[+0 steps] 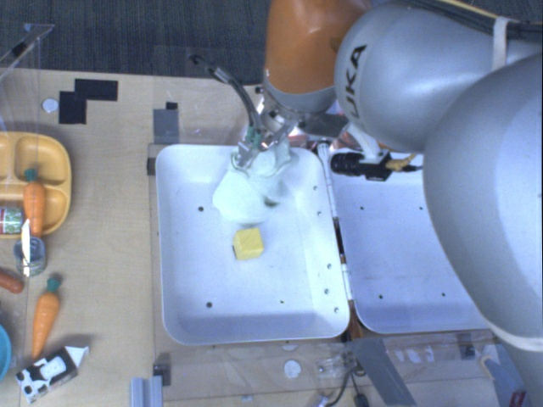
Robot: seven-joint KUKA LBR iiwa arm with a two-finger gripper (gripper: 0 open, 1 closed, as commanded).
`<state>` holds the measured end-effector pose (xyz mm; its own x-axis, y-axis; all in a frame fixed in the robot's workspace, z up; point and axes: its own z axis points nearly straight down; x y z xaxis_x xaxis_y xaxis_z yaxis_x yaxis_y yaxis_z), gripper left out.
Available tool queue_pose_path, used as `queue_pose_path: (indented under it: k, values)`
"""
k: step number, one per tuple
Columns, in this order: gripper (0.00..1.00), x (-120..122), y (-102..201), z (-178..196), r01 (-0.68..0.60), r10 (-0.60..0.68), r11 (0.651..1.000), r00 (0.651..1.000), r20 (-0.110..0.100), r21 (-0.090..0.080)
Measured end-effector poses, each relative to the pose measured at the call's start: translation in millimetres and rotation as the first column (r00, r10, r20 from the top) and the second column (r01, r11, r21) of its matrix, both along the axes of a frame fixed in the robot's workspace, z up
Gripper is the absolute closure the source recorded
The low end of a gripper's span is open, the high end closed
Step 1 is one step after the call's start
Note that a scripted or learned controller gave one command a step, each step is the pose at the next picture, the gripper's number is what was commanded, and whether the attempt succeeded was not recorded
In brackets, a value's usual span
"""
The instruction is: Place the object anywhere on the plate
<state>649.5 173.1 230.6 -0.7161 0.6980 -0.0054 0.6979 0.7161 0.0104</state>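
Mostly the grey arm [441, 142] takes up the right and upper part of the camera view. Its bulk hangs over the right bin [399, 303], and its orange band [305, 32] sits above the far edge of the left bin [212, 312]. The two white bins lie side by side on the pale wooden bench [102, 312], their inner walls just beside each other.

Inside the left bin, toward its far right corner, lies a pale white plate [237, 200]. It is hard to tell apart from the bin floor, and its outline is blurred. The gripper [259, 153] reaches down from the wrist to the plate's far edge. Metal parts and a whitish blur hide its tip, so I cannot tell whether it is spread or pressed together, or whether it pinches anything.

The yellow block [249, 244] lies on the bin floor near the middle of the left bin. It is on the near side of the plate, just beside the rim, and I cannot tell whether the two touch. It is below the gripper in the view and apart from it, with the plate between them.

On the bench at the left edge, well apart from the bins, a yellow divided tray [47, 155] holds a small carrot [32, 206]. A second carrot [44, 312] lies nearer the camera, and a black-and-white carton [51, 370] lies nearer still.
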Motion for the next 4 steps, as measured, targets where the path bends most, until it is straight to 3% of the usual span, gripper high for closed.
queue_pose_path:
  k: [1, 2, 3, 4]
  values:
    - [1.0, -7.0, 58.9, -44.3, -0.07, 0.07, 0.998, 0.998, -0.006, -0.002]
    - [1.0, -33.8, 60.2, -88.9, -0.162, 0.162, 0.987, 0.987, -0.005, -0.002]
    - [1.0, -57.9, 63.2, -2.0, 0.175, -0.175, 0.985, 0.985, -0.002, 0.002]
    - [1.0, 7.5, 4.6, 5.8, 0.021, -0.021, 1.0, 1.0, -0.001, -0.001]
